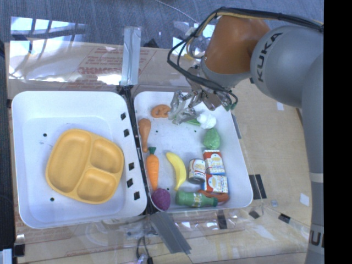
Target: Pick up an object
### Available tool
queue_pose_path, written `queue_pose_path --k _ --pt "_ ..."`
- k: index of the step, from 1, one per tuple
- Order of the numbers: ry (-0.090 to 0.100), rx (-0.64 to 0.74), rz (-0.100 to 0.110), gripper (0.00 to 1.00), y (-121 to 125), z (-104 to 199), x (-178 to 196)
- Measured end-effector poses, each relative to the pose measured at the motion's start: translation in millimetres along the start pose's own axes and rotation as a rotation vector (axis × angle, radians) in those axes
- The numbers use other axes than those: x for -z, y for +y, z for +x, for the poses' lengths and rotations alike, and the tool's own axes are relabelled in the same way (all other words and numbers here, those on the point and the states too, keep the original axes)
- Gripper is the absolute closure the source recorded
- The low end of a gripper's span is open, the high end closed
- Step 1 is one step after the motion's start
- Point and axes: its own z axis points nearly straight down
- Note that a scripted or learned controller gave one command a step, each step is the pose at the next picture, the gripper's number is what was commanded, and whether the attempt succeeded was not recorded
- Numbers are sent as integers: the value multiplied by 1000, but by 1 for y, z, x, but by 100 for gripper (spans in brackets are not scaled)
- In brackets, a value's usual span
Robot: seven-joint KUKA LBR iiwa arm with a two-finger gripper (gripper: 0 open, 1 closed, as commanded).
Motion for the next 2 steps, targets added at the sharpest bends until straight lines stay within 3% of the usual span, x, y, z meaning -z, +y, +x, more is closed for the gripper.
queue_pose_path --k 1,2 --pt "1 56 5 100 -65 66 28" --pt "3 -96 -2 100 -6 55 26"
